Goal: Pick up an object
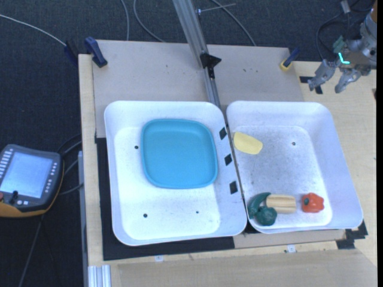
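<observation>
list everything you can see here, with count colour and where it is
bins: 2, white, side by side on the bench
plate: 1, blue, in the left bin
yellow piece: 1, yellow, right bin near its upper left
green toy: 1, dark green, right bin along its near edge
tan block: 1, tan, beside the green toy
red toy: 1, red with a green top, right of the tan block
clamps: 2, blue and yellow, at the bench's far corners
metal bar: 1, grey, slanting down to between the bins
handheld screen: 1, grey and orange, on the floor at left
gripper: 1, grey, open, above the bench beyond the right bin's far corner
</observation>
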